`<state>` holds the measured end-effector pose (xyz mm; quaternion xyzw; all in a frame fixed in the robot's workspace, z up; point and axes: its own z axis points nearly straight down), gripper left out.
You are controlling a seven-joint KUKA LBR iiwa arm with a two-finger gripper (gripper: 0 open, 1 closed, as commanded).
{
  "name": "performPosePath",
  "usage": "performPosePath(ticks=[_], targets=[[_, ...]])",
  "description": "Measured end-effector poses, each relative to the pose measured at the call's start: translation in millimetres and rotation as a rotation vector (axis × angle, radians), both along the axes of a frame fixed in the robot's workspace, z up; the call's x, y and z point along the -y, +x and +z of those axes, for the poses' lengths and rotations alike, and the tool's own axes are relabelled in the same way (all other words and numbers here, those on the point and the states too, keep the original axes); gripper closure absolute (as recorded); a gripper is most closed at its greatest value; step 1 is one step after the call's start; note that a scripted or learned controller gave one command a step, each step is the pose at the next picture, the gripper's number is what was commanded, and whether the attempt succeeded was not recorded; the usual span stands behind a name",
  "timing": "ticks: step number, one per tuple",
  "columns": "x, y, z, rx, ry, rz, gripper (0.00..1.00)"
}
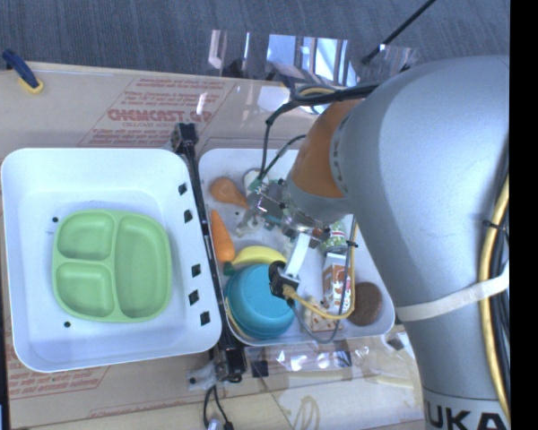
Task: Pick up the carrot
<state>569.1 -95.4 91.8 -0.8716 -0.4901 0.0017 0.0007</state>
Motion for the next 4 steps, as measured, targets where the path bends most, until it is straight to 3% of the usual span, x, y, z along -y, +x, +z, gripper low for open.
performPosePath(ticks=[1, 2, 3, 4], targets=[[-2.1, -30.9, 0.4, -0.001, -0.004, 0.005, 0.00], [-5.0, 0.5, -0.9, -0.007, 0.001, -0.374, 0.00], [3.3, 71.8, -0.7, -0.008, 0.003, -0.507, 0.00], [0.0, 70.9, 7.9, -0.023, 0.005, -0.486, 1.00]])
